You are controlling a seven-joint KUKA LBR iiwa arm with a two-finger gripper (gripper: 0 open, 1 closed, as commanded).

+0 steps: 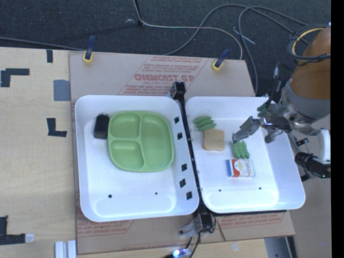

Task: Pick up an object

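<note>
The right bin point(279, 187) holds a green pea pod point(204, 123), a tan slice of bread point(213, 140), a small green leafy piece point(241, 149) and a white, red and blue box point(241, 169). My gripper point(257, 134) hangs over the bin's upper right part, just above and right of the green leafy piece. It is open, its two fingers spread wide, with nothing between them. One dark finger point(243, 130) points down-left toward the leafy piece.
The left bin point(88, 192) carries a green divided plate point(141, 141) and a small black block point(101, 126) beside its left rim. A black divider point(185, 144) runs between the bins. Cables point(215, 20) lie on the dark floor behind the bench.
</note>
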